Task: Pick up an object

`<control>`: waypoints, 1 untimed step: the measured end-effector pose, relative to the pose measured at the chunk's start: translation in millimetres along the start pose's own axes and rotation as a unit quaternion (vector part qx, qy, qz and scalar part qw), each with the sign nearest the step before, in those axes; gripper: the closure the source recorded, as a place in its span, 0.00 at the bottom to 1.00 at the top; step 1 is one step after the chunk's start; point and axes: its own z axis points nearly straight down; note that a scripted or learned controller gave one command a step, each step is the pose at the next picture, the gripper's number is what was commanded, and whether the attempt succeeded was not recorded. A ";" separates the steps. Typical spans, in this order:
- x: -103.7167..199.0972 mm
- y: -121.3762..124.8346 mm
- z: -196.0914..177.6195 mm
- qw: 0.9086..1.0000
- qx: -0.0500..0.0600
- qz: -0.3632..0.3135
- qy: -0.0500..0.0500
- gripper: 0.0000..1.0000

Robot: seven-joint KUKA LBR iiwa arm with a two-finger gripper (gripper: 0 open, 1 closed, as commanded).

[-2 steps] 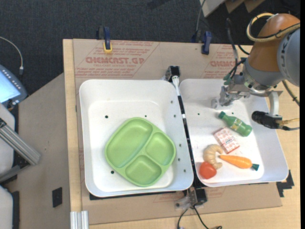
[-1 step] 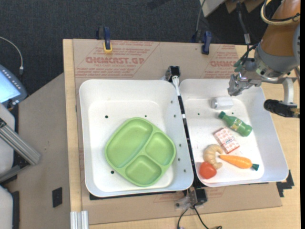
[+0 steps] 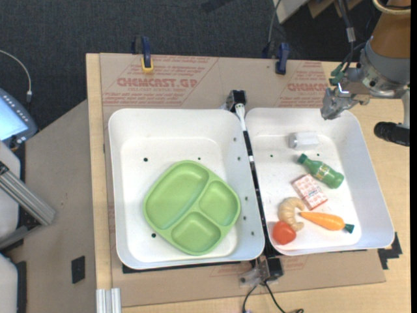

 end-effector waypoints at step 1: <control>48.8 -19.4 14.0 1.000 0.006 -0.002 0.003 1.00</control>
